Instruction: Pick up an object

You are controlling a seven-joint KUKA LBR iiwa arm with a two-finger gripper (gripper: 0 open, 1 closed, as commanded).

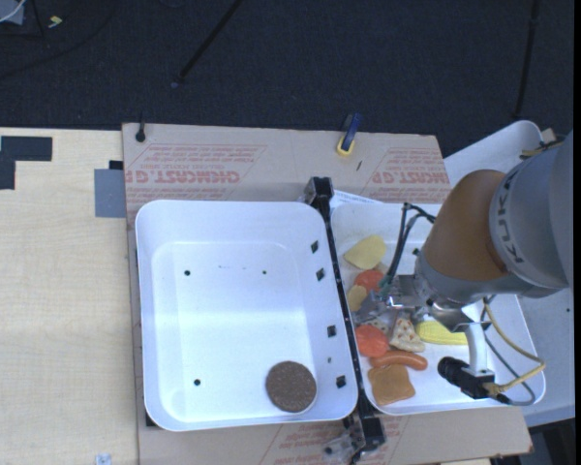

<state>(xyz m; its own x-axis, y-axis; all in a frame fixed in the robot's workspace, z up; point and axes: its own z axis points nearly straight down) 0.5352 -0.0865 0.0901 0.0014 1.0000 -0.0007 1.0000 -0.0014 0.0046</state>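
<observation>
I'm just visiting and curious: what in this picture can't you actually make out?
- The tool: the arm's wrist hangs over it in the camera view, so its fingers are hidden.
- The right bin: the arm covers much of its floor.
- The toy food pile: pieces overlap, too small to name surely.
- The brown disc in the left bin: its material is unclear.

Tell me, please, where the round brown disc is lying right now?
The round brown disc lies in the left bin, near its front right corner, beside the divider that separates it from the right bin holding the food pieces.
</observation>
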